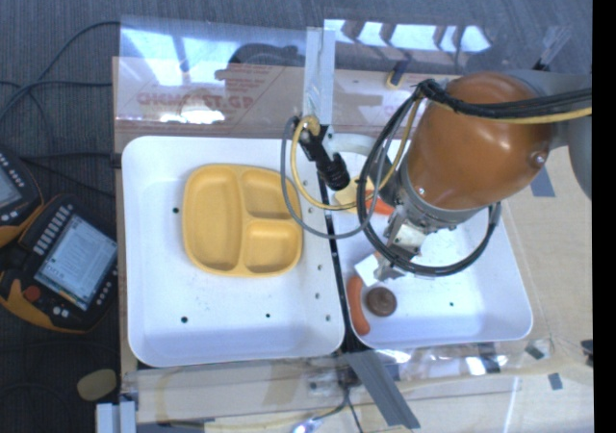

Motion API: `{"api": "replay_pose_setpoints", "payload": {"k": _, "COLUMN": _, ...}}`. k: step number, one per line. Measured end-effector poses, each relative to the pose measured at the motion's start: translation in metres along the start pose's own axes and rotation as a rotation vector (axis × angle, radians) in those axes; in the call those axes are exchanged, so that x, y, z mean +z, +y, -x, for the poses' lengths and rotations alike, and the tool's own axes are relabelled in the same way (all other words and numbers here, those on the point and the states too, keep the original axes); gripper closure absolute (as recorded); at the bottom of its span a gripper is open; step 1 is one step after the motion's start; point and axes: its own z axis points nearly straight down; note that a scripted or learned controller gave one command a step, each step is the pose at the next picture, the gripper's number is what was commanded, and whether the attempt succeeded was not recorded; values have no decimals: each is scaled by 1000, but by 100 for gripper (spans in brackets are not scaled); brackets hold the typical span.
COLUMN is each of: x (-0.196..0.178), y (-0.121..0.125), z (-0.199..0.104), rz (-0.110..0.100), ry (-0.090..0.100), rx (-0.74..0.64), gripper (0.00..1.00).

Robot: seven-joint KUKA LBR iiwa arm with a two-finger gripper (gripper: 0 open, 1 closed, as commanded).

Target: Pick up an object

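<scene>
A yellow divided plate [241,219] lies in the left bin [154,325]. In the right bin [481,320], near its front left corner, a small brown round object [382,301] rests beside an orange carrot-like piece [357,307] along the bin's left wall. My arm's big orange wrist section [472,152] hangs over the right bin. The gripper [389,266] points down just above and behind the brown object. A bit of orange [369,192] shows behind the cables near the divider.
Black and yellow cables [322,166] loop over the divider between the bins. A clear plastic wall [221,85] stands behind the bins. A handheld pendant [58,258] lies left of the bench on the carpet.
</scene>
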Motion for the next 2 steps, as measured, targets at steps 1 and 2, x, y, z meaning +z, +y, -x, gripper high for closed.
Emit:
{"api": "replay_pose_setpoints", "payload": {"k": 1, "x": 16, "y": -17, "z": 6, "rz": 0, "ry": 1, "rx": 194, "gripper": 100}}
{"api": "replay_pose_setpoints", "payload": {"k": 2, "x": -14, "y": -5, "z": 0, "rz": -1, "ry": 3, "rx": -75, "gripper": 100}}
